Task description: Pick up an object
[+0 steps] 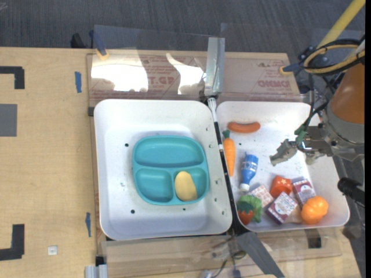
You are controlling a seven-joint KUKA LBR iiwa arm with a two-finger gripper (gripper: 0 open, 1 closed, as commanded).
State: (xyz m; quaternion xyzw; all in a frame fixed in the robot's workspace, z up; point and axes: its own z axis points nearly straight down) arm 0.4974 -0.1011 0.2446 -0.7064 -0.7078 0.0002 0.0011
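Camera view, claw (284, 153) parted and holding nothing, hanging over right bin (272, 113), above red toy (280, 186)

Light wooden bench (46, 172), two shallow white bins side by side on it, left bin (110, 155), right bin (290, 117), blue tape marks (77, 81) on the wood

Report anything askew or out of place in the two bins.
Nothing is spilled or broken. The one outlier is the potato, alone in the teal tray in the left bin; all other items crowd the right bin.
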